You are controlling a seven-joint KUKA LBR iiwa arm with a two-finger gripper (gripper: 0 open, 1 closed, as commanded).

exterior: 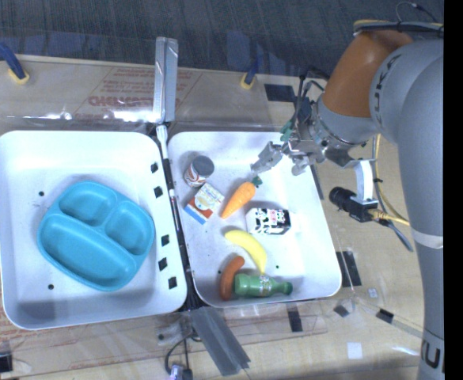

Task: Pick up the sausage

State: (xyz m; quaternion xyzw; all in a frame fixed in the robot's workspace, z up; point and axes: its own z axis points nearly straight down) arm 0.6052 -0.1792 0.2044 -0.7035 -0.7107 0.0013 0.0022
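The sausage [229, 275] is a short reddish-brown piece lying near the front edge of the right bin [314, 204], touching the green bottle [263, 286] and just below the banana [246, 247]. My gripper [282, 157] hovers over the bin's far right part, above and to the right of the carrot [239, 198]. Its two fingers are spread apart with nothing between them. It is well away from the sausage.
The right bin also holds a small can [199, 169], a small carton [205, 203] and a black-and-white box [268, 221]. A blue divided plate [95, 233] lies in the left bin [9, 212]. The arm [381, 77] comes in from the right.
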